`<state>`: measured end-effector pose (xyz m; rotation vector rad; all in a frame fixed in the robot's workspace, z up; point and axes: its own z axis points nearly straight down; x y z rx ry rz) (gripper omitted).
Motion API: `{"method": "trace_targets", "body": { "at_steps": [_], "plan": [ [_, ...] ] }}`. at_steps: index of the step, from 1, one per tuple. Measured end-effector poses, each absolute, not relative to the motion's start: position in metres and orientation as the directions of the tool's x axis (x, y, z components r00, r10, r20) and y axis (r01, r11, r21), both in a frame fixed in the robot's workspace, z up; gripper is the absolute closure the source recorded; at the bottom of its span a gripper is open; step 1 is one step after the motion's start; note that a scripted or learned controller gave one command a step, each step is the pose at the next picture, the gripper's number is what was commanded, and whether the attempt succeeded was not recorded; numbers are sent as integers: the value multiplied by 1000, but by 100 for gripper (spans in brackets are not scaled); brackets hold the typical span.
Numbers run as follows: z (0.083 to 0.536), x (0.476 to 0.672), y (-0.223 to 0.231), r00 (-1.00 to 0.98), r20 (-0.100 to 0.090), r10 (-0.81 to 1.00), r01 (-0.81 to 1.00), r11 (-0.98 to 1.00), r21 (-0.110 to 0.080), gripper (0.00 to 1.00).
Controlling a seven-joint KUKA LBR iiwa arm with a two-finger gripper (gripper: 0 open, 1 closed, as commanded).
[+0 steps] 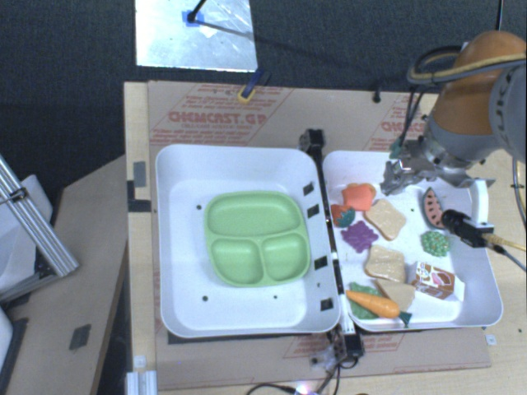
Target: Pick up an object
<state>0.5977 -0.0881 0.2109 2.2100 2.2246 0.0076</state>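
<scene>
As the arm hangs in over the far right corner of the worktop, its gripper sits low over the far end of the right bin. It's just beyond a tilted bread slice and just right of an orange toy. Can't tell from where I stand whether the gripper is open or closed.

Everything pickable is in that right bin.
- Left edge: small red piece touching a teal piece, purple grapes just nearer than those.
- Mid-bin: 2nd bread slice overlapping a 3rd bread slice toward the near edge. The 3rd touches a carrot lying flat in the near left corner.
- Right half: watermelon wedge toward the far right corner, green broccoli nearer, about mid right edge, then a brown-and-white carton flat toward the near right corner.

Gripper is well apart from carrot and carton.

Left bin butts against the right bin along 1 shared edge and carries 1 pale green plate with 3 compartments, centred. Both bins sit on a printed cardboard sheet on the worktop. A silvery sheet lies beyond the worktop's far edge.
</scene>
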Motion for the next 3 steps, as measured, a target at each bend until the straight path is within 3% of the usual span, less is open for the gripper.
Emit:
{"method": "trace_targets", "body": {
  "at_steps": [1, 2, 3],
  "plan": [
    [225, 599, -88, -6, 0, 1000, 1000, 6, 3, 100],
    [231, 595, -40, -10, 2, 1000, 1000, 10, 1, 100],
    [219, 576, 6, -8, 1, 1000, 1000, 8, -1, 100]
  ]
}}
